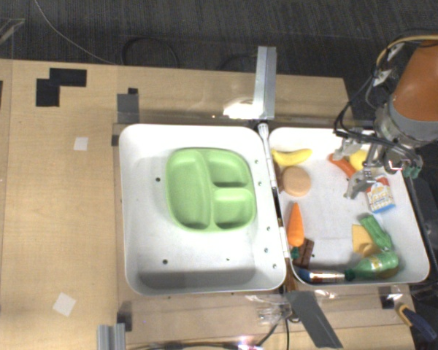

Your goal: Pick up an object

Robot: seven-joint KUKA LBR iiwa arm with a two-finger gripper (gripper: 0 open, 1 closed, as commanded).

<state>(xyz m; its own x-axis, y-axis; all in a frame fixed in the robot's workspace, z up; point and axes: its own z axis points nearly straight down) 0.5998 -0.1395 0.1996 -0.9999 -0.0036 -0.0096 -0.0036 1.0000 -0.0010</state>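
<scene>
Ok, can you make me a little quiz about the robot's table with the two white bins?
1. True or false: the green divided plastic tray lies in the left white bin.
2. What lies nearest the yellow toy banana: A) round tan bun, B) green plastic bottle, C) long orange carrot?
3. Fill in: the robot's hand hovers over the ___ bin.

Key: 1 true; 2 A; 3 right.
</scene>
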